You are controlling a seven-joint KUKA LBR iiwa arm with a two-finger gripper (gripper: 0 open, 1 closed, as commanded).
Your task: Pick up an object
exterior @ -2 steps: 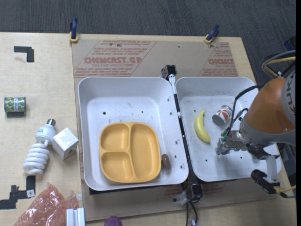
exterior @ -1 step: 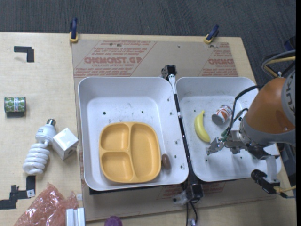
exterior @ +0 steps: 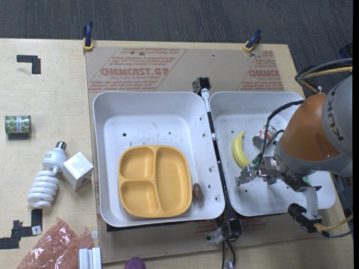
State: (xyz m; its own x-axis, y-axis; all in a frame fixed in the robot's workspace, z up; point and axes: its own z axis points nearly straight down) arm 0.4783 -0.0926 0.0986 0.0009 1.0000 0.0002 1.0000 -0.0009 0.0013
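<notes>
Overhead, two shallow white bins sit side by side on the bench, their inner rims meeting along a dark strip; the left bin [exterior: 106, 150] is largely taken up by a yellow divided plate [exterior: 154, 180], which leaves a band of bare floor along the far wall and a narrow margin down its right side, where a small brown object [exterior: 198, 192] lies just beside the plate's edge; the right bin [exterior: 247, 102] has open floor across its far half and along its near-left corner, while the arm's grey and orange body covers its right side; the gripper [exterior: 247, 176] is low over the floor of the right bin, near its middle-left, and whether its tips are apart or together cannot be told from this angle; a banana [exterior: 240, 149] lies on the bin floor just beyond and slightly left of the gripper, running roughly along the bin's left wall, close to the gripper but not between its tips; a small red and white object [exterior: 267, 133] sits farther back, partly hidden by the arm.
</notes>
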